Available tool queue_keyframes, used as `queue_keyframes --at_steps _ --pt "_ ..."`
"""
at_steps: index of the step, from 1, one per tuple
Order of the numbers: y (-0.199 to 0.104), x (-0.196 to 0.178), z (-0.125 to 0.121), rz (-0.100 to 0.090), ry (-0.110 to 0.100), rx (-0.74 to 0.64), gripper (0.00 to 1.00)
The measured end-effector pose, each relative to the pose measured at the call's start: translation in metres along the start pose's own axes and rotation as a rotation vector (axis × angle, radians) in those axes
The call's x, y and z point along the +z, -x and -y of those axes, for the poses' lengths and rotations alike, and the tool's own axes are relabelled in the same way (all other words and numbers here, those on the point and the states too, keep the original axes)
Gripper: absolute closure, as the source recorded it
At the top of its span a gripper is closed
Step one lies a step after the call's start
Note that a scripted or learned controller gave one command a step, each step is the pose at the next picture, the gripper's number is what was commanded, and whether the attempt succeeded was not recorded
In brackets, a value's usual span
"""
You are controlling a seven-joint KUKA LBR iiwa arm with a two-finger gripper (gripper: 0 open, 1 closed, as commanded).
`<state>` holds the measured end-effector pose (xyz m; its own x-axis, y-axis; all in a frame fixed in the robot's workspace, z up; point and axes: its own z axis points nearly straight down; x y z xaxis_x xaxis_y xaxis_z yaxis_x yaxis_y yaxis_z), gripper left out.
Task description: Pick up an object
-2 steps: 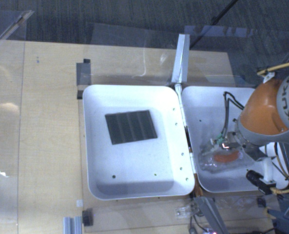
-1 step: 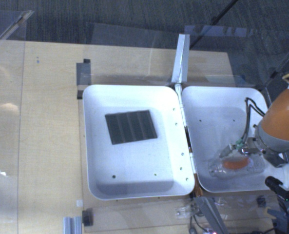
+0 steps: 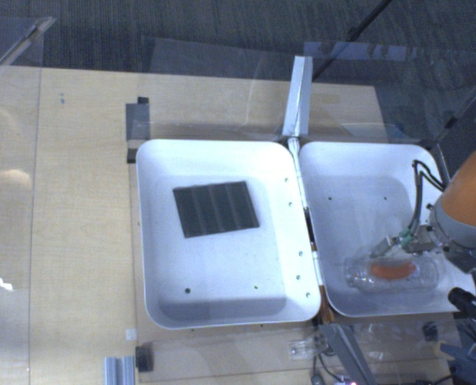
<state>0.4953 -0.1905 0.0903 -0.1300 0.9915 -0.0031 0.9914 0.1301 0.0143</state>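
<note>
Lying in the right bin (image 3: 342, 167), toward its near right corner, is what looks like a clear plastic container (image 3: 390, 275) with something orange-red inside it. I'd judge it light and fairly stiff, but smooth and slippery, and likely to skid across the white floor if nudged from one side. Its long axis runs roughly left to right, so pinching across the narrow width near the middle seems the safest hold.

The gripper (image 3: 404, 243) sits just above the container's far edge, at or very close to it. Whether it is spread or closed I cannot tell; the metal parts there are small and tangled with cables, and the clear plastic blurs whatever lies under them. I can't say there is contact.

Much of the arm (image 3: 466, 203) is cut off at the right. Over in the left bin (image 3: 153, 215) a dark ribbed mat (image 3: 216, 208) lies flat, well apart from all this.
</note>
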Motion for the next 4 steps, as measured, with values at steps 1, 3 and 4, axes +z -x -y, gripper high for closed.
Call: queue_keyframes --at_steps 1,3,4 --pt "-0.008 -0.001 0.001 0.006 0.004 -0.141 0.0" --pt "-0.082 0.0 -0.043 0.001 0.002 -0.091 0.0" --pt "-0.08 0.002 -0.102 -0.001 -0.002 0.197 0.0"
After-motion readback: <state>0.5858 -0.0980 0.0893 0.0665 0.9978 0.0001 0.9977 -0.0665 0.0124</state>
